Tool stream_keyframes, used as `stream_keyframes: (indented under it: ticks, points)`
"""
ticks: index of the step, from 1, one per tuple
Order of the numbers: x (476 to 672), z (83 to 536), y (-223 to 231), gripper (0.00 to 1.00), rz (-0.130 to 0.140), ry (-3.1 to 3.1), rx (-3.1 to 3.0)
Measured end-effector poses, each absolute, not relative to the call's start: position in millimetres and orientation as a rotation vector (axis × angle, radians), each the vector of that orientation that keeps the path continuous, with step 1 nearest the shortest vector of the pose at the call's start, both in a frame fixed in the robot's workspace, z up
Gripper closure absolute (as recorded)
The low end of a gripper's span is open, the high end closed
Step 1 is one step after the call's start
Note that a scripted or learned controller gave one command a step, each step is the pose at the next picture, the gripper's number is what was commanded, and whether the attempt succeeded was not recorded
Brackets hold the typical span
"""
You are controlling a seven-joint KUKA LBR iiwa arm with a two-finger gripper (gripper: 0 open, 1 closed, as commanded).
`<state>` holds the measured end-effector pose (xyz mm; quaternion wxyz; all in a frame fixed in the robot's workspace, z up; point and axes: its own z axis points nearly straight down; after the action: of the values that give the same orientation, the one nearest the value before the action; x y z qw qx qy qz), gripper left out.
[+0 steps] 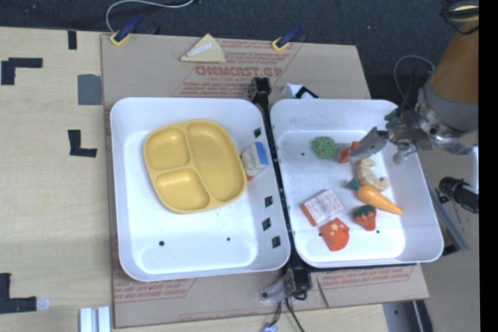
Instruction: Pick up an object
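Note:
My gripper (pixel 384 151) hovers over the right bin's (pixel 412 245) upper right part, open, with nothing between its fingers. Its left finger (pixel 369 145) points down-left toward a small orange-red piece (pixel 347 155). A cream banana-like piece (pixel 373 176) lies just below the gripper, and an orange carrot (pixel 380 200) below that. A green broccoli (pixel 324 145) sits to the left. Lower in the bin are a white and red packet (pixel 322 207), a red strawberry-like toy (pixel 334 235) and a small red fruit (pixel 366 218).
The left bin (pixel 132 245) holds a yellow divided plate (pixel 194 165) and a small blue and white packet (pixel 254 159) by its right wall. The bins' shared rim (pixel 274 190) runs down the middle. A cardboard sheet (pixel 233 74) lies under both bins.

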<state>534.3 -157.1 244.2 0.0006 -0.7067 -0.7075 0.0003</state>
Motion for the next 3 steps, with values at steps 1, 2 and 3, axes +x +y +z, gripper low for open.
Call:
stream_keyframes:
  ticks: [1,2,3]
  points:
    - [581.4,138.1,-145.3,0.0,0.005,-2.22,-2.217]
    - [640.9,86.7,-151.7,0.0,-0.004,-2.227,-2.221]
    - [641.2,97.1,-151.7,1.0,-0.003,-2.229,-2.22]
